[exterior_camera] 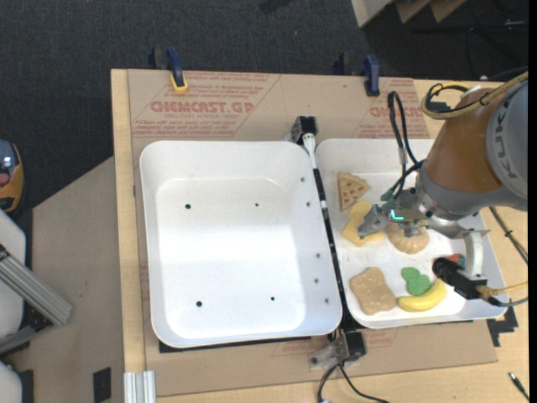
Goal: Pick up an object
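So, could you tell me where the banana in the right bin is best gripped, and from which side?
Probably from straight above, pinching across the middle of the banana, its narrow way. It lies flat, ends curving up, close to the near wall of the bin. A green piece sits against its inner curve, so shifting slightly toward the right end may leave more room.

left white bin [226, 242] beside right bin [361, 156] | brown board [252, 99] beneath | dark carpet [84, 23] around

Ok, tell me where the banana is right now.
In the camera view, the banana lies along the near edge of the right bin, just below the green piece, with the tan cracker to its left.
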{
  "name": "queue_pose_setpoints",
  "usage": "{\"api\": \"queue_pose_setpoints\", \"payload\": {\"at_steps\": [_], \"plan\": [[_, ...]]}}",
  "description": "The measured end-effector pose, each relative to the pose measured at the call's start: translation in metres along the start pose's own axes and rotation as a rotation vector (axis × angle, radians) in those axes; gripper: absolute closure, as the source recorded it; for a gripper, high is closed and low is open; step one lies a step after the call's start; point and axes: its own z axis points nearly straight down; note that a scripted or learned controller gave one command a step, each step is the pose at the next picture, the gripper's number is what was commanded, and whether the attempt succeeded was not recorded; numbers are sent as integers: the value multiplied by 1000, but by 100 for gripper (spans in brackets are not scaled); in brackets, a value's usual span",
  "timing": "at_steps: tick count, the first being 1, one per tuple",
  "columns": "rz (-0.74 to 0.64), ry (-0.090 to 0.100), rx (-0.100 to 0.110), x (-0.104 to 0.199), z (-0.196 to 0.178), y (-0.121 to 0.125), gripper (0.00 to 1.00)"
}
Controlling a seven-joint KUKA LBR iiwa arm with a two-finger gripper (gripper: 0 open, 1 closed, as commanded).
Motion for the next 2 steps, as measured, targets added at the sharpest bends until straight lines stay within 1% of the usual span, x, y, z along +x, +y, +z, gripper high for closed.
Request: {"api": "queue_pose_setpoints", "payload": {"at_steps": [1, 2], "plan": [[4, 1, 7, -35, -13, -59, 0], [-4, 3, 5, 9, 38, -60, 0]]}}
